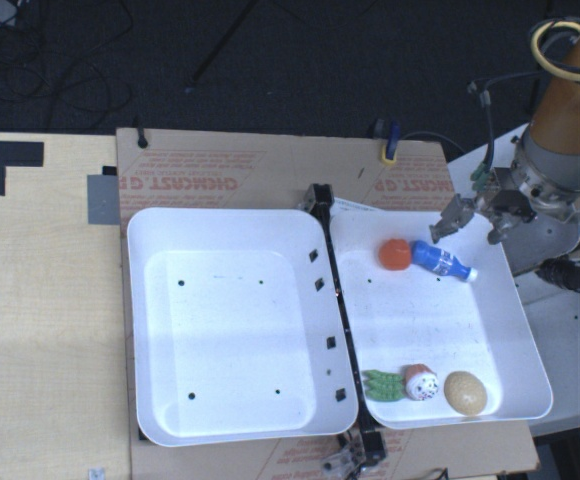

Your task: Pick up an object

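- Camera view looks down at a slant on my bench: two shallow white bins lie side by side on a brown cardboard sheet (270,173), with dark floor across the top of the frame.
- My arm (560,118) comes in at the upper right of the frame, orange above the grey wrist.
- My gripper (475,220) hangs over the upper right rim of the right bin (530,368). My two fingers stand spread apart, released, with nothing between them.
- Just below and left of my fingertips lies a blue bottle (442,261) with a white cap, on its side in the upper part of the right bin, cap end pointing toward the right wall.
- An orange ball (395,254) sits just left of the bottle, close beside its blue end; I cannot tell whether the two touch.
- Along the lower edge of the right bin three things sit in a row: a green toy (382,385) at the left, a small white ball with red markings (421,383) just beside it, and a tan egg-shaped object (465,392) at the right.
- The left bin (150,268) fills the middle of the frame; its floor shows a few small dark holes.
- A black divider strip (330,298) runs between the two bins.
- A pale wooden tabletop (40,318) fills the left of the frame.
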`<state>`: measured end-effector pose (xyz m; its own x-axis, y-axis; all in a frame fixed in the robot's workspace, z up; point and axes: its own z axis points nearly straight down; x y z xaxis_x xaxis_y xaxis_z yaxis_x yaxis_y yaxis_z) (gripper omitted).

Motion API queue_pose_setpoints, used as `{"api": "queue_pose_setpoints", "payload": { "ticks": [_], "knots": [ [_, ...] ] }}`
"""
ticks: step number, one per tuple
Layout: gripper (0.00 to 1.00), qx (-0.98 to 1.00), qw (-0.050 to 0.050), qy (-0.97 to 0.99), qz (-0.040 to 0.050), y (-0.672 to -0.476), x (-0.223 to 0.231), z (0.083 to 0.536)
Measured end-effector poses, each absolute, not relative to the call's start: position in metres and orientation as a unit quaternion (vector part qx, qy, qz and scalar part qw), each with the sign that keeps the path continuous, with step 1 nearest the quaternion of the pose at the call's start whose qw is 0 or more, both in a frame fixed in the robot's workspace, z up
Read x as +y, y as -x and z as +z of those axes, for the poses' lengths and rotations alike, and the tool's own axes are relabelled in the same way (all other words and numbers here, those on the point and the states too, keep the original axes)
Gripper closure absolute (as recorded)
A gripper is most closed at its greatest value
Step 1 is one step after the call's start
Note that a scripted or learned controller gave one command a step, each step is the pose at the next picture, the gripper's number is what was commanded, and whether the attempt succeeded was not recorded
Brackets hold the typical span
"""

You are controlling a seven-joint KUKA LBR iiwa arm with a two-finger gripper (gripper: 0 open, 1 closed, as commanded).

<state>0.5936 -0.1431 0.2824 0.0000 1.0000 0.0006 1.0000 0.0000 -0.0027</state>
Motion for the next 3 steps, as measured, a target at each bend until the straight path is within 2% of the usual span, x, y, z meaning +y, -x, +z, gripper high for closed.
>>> {"api": "queue_pose_setpoints", "payload": {
  "ticks": [1, 2, 3],
  "knots": [
    [1.0, -0.707, 0.002, 0.707, 0.0009, -0.594, -0.144, 0.292],
    [1.0, -0.708, -0.002, 0.706, -0.0012, -0.586, -0.142, 0.371],
    [1.0, -0.708, 0.001, 0.706, 0.0003, -0.567, -0.133, 0.383]
  ]
}}
